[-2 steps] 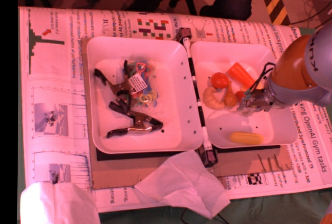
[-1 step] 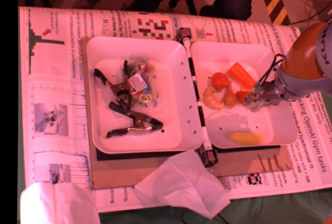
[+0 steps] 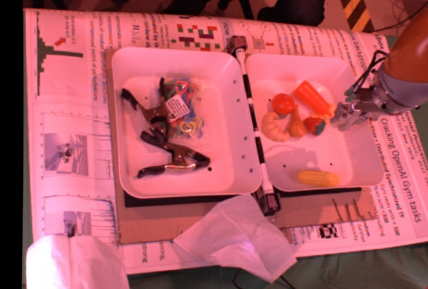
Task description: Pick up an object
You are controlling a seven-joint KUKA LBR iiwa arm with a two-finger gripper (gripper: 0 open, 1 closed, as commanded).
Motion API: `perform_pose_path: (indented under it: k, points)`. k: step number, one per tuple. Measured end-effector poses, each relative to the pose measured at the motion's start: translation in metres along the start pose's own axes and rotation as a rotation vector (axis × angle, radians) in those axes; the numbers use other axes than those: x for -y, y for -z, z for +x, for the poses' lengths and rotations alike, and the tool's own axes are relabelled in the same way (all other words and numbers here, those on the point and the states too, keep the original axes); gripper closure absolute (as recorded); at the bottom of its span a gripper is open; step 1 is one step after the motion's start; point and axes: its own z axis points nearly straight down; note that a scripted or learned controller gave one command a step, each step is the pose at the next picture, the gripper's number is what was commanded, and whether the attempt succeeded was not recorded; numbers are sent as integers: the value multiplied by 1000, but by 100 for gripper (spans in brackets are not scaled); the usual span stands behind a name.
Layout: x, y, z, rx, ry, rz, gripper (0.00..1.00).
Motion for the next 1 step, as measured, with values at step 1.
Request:
perform_pose_path:
  k: [1]
  points:
    - [2, 46, 0, -1, 0, 1, 100]
